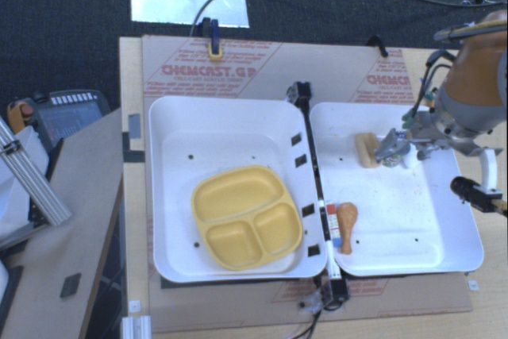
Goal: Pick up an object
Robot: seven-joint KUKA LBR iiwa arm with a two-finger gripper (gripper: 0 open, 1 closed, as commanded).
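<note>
Drumstick, orange-brown, lies near the right bin's front-left corner; a tan block sits farther back, just beside the tool, whose grip I cannot tell. Left bin holds a yellow divided tray. Both bins rest on the board-covered worktop, dark floor beyond.

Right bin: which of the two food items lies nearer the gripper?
The pale bread piece, right beside the gripper; the orange drumstick lies lower, by the divider.

Bright, even overhead light, soft shadows, mild glare on the white bins; focus slightly soft throughout.
</note>
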